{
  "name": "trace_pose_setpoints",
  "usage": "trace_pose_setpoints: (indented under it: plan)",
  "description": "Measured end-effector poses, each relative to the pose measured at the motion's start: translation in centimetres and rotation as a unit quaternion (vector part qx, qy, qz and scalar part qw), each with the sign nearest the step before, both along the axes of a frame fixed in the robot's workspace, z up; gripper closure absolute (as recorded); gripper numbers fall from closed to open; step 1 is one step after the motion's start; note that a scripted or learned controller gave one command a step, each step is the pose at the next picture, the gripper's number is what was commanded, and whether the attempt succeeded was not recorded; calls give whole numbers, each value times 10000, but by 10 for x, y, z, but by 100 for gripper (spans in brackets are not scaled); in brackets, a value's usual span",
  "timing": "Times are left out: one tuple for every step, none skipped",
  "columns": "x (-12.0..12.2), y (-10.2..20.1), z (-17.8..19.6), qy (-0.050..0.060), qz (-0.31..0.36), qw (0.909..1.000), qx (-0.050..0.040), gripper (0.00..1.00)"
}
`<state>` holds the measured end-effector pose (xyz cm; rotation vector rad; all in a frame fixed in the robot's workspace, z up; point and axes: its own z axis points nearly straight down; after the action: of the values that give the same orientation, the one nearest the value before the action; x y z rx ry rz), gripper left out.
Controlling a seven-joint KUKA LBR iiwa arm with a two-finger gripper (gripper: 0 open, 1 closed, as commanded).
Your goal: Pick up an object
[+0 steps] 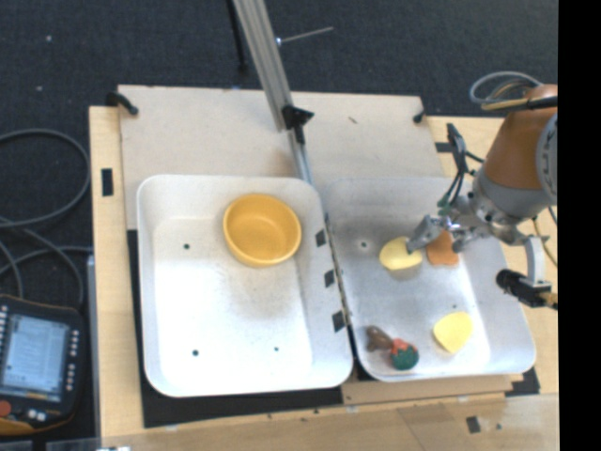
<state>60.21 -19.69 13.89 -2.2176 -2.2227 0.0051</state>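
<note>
My gripper (442,236) hangs low in the right bin (498,346), near its upper middle. It stands open, its fingers either side of a small orange piece (444,255) that lies on the bin floor just below them. A pale yellow lump (400,256) lies right beside the left finger. Farther toward the front sit a yellow wedge (453,332) and a small brown, green and red toy (394,349).
The left bin (188,346) holds a yellow bowl (262,229) at its upper right. A grey metal pole (268,54) slants up from between the bins. The arm's cables and bracket (526,285) overhang the right bin's right rim.
</note>
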Motion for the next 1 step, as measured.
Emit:
trace_pose_setpoints:
  plan:
    - [2, -1, 15, -39, -2, 10000, -8, 100]
